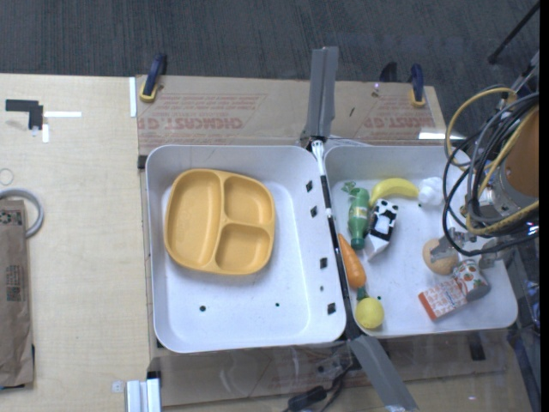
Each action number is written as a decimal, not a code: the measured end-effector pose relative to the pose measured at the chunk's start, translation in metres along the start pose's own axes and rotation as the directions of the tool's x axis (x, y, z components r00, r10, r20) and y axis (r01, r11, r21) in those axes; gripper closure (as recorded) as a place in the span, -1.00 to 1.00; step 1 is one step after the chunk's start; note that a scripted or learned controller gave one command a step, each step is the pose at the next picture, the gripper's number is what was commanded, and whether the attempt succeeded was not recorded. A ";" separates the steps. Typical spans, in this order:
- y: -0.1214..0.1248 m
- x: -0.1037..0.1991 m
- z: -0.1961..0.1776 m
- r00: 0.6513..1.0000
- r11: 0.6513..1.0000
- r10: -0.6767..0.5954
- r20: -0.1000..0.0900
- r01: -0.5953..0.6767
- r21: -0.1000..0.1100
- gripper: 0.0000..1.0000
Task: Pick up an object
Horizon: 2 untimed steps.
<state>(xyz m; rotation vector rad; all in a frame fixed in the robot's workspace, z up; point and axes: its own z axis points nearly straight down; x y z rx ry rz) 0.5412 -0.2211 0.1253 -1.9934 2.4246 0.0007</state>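
Tan bread-like lump (439, 256) at right side of right bin (403, 324), just below my gripper (467, 240). Carton (453, 292) just nearer, long axis slanting left-near to right-far. Lump closest to my hand; banana (393, 189) and carrot (351, 263) further left. Grip width: cannot tell, cables hide it.

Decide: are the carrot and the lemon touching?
Apart. The camera view shows a strip of white bin floor between the carrot tip and the lemon.
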 end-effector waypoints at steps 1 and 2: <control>-0.029 -0.043 0.033 0.995 0.995 0.095 0.001 -0.095 0.002 -1.00; -0.073 -0.082 0.016 0.993 0.993 -0.118 0.001 0.118 0.004 -1.00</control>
